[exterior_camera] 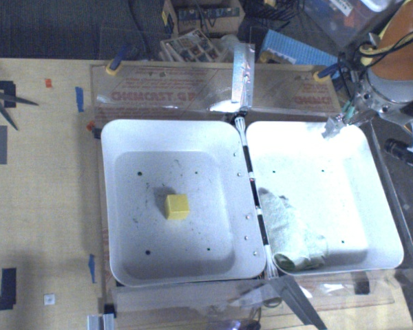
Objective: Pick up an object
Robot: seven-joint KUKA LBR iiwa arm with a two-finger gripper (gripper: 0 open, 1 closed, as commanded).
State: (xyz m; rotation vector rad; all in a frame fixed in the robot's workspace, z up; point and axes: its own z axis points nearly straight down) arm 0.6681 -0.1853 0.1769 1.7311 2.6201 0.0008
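2 shallow white bins sit side by side on the counter (41, 184). A small yellow block (177, 206) lies loose near the middle of the left bin (124, 143); a rolled whitish cloth (292, 239) rests along the right bin's (372, 184) near-left edge. The arm's gripper (337, 122) hangs by that bin's far right corner, well apart from both, likely parked before a grasp.

Pale wooden bench (41, 184); dark carpet floor (55, 12) beyond; cluttered cardboard box (199, 12), blue perforated panel (289, 49) behind bins.
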